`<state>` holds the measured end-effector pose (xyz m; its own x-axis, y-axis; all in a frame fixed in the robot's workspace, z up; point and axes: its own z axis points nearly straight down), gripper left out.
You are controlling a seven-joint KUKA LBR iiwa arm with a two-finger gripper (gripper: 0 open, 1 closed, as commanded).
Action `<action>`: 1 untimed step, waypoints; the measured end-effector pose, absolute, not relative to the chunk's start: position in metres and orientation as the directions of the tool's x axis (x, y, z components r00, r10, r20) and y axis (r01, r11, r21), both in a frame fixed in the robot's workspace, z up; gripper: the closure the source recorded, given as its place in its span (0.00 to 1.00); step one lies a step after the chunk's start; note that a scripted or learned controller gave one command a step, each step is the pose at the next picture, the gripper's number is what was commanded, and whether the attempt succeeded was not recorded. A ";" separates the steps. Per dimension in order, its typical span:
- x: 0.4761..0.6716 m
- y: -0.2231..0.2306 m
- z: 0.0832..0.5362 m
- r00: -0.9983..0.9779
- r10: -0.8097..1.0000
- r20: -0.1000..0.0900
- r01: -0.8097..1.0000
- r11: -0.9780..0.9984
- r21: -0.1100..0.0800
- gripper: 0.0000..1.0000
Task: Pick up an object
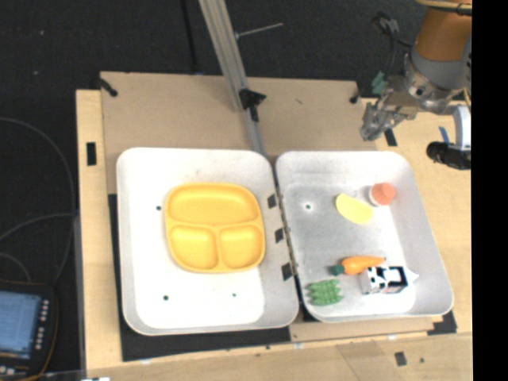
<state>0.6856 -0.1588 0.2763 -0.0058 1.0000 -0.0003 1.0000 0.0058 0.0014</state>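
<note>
Your gripper (379, 125) hangs beyond the right bin's (317, 173) far right corner, grasp state impossible to tell, while the carrot (363, 263) lies near-side inside.

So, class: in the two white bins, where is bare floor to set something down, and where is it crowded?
Bare: the left bin around the yellow tray, and the right bin between its left wall and the banana. Crowded: its near right corner, with carrot, cow-print box and green toy.

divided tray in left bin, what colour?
Yellow; the divided tray shows plainly in the camera view.
</note>
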 end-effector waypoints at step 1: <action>0.680 -0.111 0.260 -0.005 1.000 0.000 1.000 0.005 -0.001 1.00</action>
